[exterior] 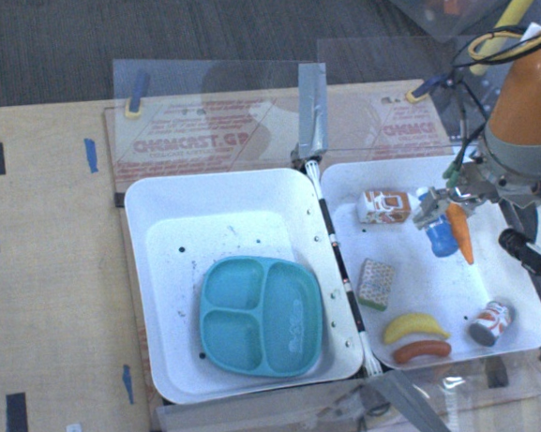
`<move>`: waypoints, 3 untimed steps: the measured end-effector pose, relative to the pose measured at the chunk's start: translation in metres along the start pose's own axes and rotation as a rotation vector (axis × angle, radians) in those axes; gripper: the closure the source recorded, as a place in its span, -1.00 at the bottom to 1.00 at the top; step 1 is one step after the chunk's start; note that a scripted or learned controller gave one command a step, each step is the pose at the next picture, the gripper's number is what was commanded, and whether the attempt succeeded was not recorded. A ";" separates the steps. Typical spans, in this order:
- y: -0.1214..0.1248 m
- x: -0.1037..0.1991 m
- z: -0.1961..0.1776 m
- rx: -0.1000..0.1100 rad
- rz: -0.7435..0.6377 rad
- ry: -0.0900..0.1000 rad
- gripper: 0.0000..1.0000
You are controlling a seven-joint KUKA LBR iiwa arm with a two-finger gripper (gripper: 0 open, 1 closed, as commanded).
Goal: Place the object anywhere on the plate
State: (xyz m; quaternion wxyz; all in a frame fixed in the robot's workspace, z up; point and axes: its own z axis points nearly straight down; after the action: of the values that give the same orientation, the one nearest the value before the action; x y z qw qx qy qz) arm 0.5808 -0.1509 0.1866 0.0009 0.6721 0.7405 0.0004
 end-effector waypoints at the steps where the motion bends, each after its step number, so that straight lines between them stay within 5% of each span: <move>1: -0.023 0.065 0.003 0.006 0.092 0.002 1.00; 2: -0.030 0.136 -0.028 0.003 0.039 0.001 1.00; 3: -0.081 0.224 0.003 0.008 0.163 0.001 1.00</move>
State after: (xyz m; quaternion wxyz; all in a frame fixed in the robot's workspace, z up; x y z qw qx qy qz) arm 0.4781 0.0645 0.1832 -0.0020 0.7303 0.6831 -0.0022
